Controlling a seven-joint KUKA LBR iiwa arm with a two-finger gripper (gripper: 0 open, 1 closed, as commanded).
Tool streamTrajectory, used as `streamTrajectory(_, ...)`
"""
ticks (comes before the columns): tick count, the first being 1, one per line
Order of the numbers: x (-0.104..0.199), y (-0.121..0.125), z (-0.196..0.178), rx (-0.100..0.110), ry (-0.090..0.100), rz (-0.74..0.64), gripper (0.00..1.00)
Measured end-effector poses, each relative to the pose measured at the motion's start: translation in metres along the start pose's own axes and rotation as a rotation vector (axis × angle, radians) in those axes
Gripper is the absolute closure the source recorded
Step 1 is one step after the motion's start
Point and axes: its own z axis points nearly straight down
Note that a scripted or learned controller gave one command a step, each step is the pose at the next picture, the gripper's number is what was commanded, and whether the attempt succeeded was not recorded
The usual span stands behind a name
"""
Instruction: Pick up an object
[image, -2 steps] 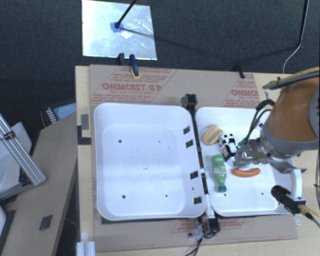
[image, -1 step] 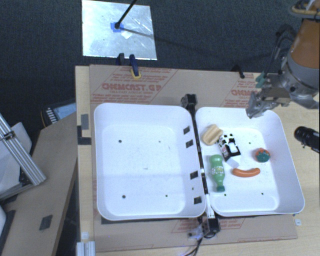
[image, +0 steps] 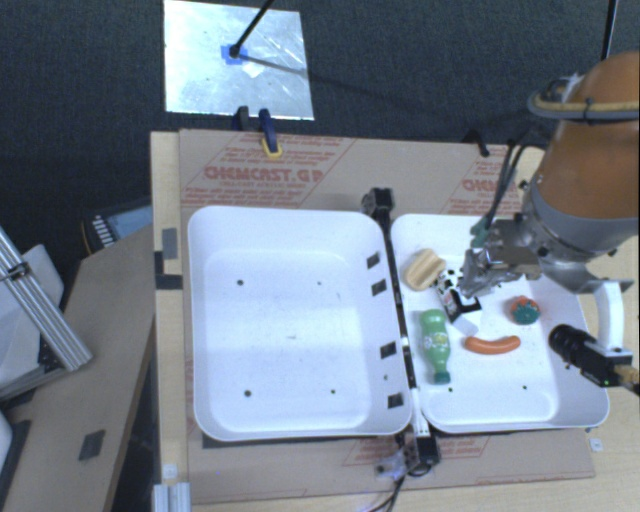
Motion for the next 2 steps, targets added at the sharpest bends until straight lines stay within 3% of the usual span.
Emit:
streamTrajectory(1, 0.052, 0.002, -0.037, -0.008, 0.001, -0.002, 1.00)
streamTrajectory(2, 0.105, 0.002, -0.102, -0.012, 0.002, -0.002, 1.00)
